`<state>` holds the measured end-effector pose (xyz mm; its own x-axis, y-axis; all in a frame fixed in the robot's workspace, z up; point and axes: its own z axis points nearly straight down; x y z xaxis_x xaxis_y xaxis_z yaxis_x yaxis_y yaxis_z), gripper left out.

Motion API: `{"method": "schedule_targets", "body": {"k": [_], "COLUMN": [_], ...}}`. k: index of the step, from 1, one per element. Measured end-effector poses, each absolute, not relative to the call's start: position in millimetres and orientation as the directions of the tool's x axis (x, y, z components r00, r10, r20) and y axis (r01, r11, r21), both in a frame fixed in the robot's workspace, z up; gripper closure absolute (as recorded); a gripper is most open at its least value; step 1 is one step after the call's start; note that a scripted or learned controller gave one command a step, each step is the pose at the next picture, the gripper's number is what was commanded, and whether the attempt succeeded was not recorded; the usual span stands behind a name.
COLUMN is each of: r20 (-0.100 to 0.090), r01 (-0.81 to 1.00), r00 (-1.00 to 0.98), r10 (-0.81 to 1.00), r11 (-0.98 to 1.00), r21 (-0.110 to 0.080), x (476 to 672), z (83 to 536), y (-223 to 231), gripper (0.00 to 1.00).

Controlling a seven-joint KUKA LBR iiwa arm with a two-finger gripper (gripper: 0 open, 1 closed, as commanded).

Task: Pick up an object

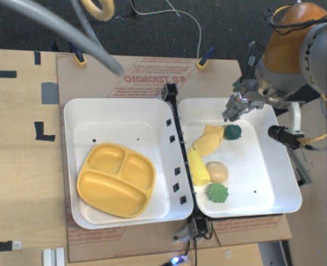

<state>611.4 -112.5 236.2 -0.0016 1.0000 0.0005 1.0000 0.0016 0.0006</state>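
My gripper [231,114] hangs over the back of the right bin [274,193], just above and left of a dark green ball [233,132]. Nothing shows between its fingers. A pale yellow lump [208,143] lies left of the ball. Below it lie a yellow block [198,168] along the bin's left wall, a tan egg-shaped piece [217,172] and a bright green bumpy ball [218,193].
The left bin [97,115] holds a yellow divided plate [116,179]. A black divider [177,148] runs between the bins. Cardboard [152,79] lies under both bins, with clamps at its back corners.
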Motion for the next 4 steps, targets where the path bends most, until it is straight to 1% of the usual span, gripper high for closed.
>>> {"method": "schedule_targets", "body": {"k": [1, 2, 3, 4], "r20": [0.001, 0.001, 0.0, 0.001], "r01": [1.0, 1.0, 1.0, 1.0], "r00": [-0.005, -0.006, -0.007, -0.006], "r10": [1.0, 1.0, 1.0, 1.0], "r11": [0.005, 0.006, 0.007, 0.006], "r21": [-0.001, -0.003, -0.002, -0.001], "x": [612.6, 623.6, 624.9, 639.6], "z": [236.1, 222.1, 217.4, 219.5], "y": [-66.4, -13.9, 45.8, 88.7], "gripper": [1.0, 1.0, 1.0, 1.0]}}
